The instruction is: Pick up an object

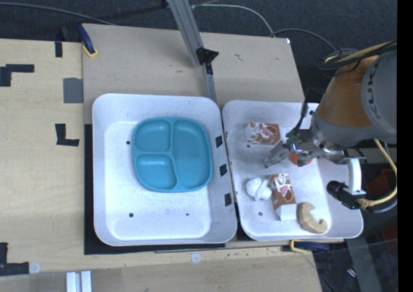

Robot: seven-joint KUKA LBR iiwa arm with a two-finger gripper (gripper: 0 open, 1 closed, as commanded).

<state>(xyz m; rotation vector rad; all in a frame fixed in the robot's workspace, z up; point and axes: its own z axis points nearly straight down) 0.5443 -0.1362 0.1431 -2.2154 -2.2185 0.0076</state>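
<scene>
Camera view puts your arm (358, 100) over the right bin (335, 219); its gripper (284, 152) hangs between two cartons (263, 134), grip state unclear; choose the lower carton (281, 194), descend squarely, avoiding the white lump (257, 188).

The arm (361, 100) runs off the right edge, so you only get the orange band and a chunk of grey body. It also covers the right bin's (258, 226) upper right corner and part of its right wall. The gripper (288, 150) is a dark tangle with a red bit in it, too small and blurry to read the fingers. The printed packet (263, 133) and the brown and white carton (282, 192) have artwork I can't make out. The little white lump (257, 188) beside the carton is too blurry to name. The metal pole (184, 16) is cut off at the top edge.
</scene>
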